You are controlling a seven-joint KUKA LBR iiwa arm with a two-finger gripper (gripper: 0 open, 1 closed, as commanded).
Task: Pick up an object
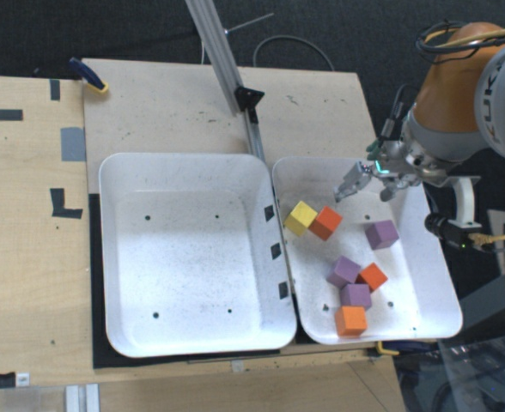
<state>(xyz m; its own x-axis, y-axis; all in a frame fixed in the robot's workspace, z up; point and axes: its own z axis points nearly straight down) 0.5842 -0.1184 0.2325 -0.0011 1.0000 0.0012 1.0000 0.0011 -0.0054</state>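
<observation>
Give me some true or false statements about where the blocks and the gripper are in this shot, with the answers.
1. All the blocks lie in the right white bin. True.
2. The yellow block touches an orange block. True.
3. The gripper holds a purple block. False: open, nothing between its fingers.
4. Four purple blocks are there. False: three.
5. The gripper hovers over the left white bin. False: it is over the right bin's far end.
</observation>
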